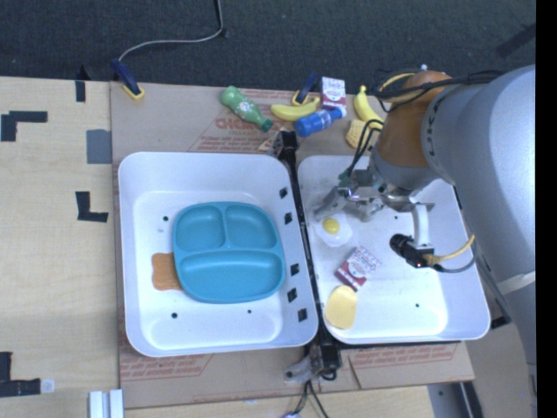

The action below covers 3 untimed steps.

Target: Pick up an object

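White bin (452,316), right side: end effector (348,197) hovers near its rear-left corner, over a fried-egg toy (332,228).
Its grip state cannot be told; nothing visibly held, egg lies below, likely target.

A dark grey carpeted floor (287,16) runs along the far side, with a thin pale cable (202,35) trailing across it. Nearer stands a light wooden bench top (52,268) marked with black tape pieces (89,207), and a flattened brown cardboard sheet (174,124) lies over it.
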Tool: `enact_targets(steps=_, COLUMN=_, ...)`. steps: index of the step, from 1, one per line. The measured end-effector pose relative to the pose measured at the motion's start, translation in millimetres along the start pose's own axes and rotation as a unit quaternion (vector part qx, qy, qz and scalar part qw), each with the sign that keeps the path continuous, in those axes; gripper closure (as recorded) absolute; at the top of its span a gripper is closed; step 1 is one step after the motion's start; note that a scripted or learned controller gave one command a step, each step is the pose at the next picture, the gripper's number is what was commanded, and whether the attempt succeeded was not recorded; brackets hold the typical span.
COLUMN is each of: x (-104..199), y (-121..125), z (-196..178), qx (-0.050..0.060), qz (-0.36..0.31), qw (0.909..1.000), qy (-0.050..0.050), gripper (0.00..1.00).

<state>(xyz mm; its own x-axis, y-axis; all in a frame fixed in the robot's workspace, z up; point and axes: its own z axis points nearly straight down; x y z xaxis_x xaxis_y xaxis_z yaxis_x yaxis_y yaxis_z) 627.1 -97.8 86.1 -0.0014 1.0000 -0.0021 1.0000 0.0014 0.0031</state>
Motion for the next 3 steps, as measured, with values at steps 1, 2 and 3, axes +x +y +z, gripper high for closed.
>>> enact_targets(steps=1, x=0.1, y=1.6, z=-11.6, qx=-0.002, qz=0.0, qw=1.0, qy=0.0, gripper=1.0)
enact_targets(steps=2, x=0.2, y=1.4, z=-11.3, qx=-0.002, qz=0.0, qw=1.0, qy=0.0, gripper=0.0)
enact_targets(steps=3, x=-0.4, y=-1.0, z=1.0, qx=0.001, qz=0.0, qw=1.0, qy=0.0, gripper=0.0)
